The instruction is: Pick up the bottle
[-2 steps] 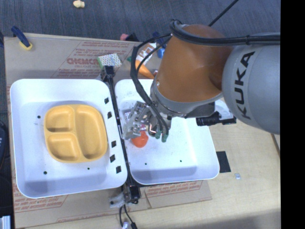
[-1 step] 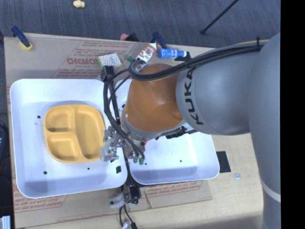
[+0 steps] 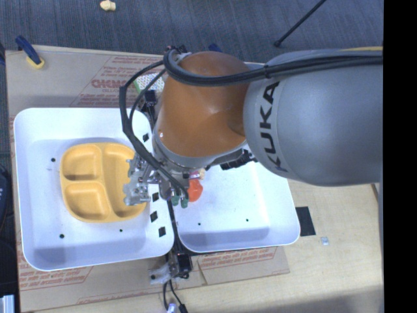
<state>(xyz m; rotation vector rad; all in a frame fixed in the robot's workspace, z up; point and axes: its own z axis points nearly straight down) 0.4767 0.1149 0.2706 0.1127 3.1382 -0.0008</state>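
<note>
The gripper hangs low over the seam between the two white bins, beside the yellow tray, its grip impossible to tell, and the orange-capped bottle lies just beside it in the right bin, apparently not yet lifted.

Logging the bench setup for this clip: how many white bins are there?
2. The left bin holds a yellow tray; the right bin sits beside it, largely covered by the arm, which may hide things inside.
</note>
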